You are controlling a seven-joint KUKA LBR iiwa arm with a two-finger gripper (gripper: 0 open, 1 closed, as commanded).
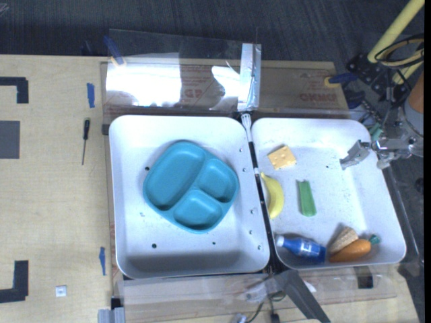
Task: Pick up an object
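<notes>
Two shallow white bins sit side by side on the light wood surface (47, 200).

Left bin (128, 140): holds one blue divided plate (191, 185) with three compartments, lying flat near the bin's middle, tilted relative to the bin walls.

Right bin (323, 130): holds several small items.
- Yellow cheese wedge (281, 157), holes on its face, upper left part of the bin.
- Banana (273, 195), yellow, curved, lying against the left wall beside the divider between the bins.
- Green stick-shaped piece (306, 198), flat, just right of the banana, apart from it.
- Blue bottle (302, 247) on its side near the front wall, white label band, cap end pointing left.
- Tan cone-shaped piece (343, 237) and an orange carrot (351, 249) with a green tip, near each other at the front right corner, just right of the bottle.

Gripper (357, 152): over the right bin's upper right area, near the right wall. Cannot tell whether it is open or closed. Nothing visible in it; all items lie on the bin floor, well apart from it.
</notes>
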